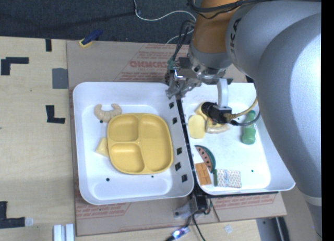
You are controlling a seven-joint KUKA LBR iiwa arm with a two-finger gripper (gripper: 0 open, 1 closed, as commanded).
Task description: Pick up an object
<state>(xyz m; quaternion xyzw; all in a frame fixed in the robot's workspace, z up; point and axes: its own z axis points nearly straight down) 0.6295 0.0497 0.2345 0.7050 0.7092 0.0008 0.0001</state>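
We see red printed lettering on the brown cardboard sheet (141, 65) that lies under the two bins, but it sits upside down and too blurred for us to read. Dark letters curve along the arm's grey housing (236, 31), and we cannot make them out.
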